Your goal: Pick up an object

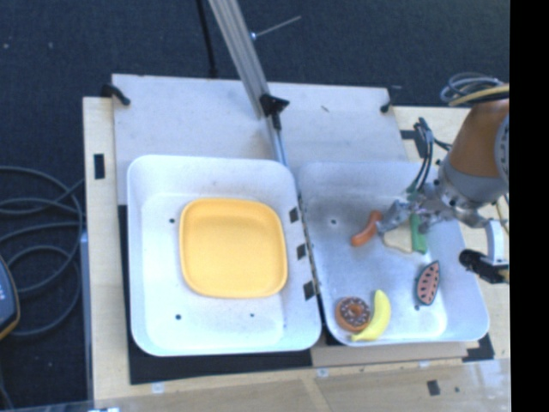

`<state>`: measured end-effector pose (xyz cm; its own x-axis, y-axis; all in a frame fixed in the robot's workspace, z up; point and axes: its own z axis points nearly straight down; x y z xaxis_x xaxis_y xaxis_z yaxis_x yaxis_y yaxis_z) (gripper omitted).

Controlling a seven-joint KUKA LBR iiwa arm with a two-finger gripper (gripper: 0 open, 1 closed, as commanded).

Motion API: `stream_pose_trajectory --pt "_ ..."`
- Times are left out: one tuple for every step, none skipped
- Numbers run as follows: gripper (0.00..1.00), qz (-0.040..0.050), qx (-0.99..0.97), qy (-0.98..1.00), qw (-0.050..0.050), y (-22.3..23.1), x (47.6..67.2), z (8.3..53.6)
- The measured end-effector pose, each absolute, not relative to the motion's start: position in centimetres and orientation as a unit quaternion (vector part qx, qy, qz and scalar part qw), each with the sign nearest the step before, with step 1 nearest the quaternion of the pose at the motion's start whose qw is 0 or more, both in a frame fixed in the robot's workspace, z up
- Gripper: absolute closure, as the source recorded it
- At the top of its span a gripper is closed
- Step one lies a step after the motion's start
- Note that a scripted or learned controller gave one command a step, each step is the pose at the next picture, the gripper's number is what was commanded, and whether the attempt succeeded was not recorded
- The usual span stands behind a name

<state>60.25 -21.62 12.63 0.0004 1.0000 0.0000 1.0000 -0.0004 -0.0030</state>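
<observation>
Claw [403,219] of mine hangs low over the right bin [343,187], near its far right side; whether it is spread or pressed together I cannot tell. Just beside it lie an orange carrot [366,229], a pale wedge [397,241] and a green piece [418,233]. Nearer the front rest a watermelon slice [427,283], a banana [377,317] and a donut [352,313]. The left bin [154,178] holds a yellow plate [232,247].
</observation>
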Motion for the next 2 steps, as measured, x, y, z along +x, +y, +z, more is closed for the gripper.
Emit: stream_pose_trajectory --pt "1.0 -0.0007 -0.707 -0.707 -0.001 -21.7 60.4 13.9" --pt "1.0 -0.0013 -0.707 -0.707 -0.002 -21.0 60.0 18.7"
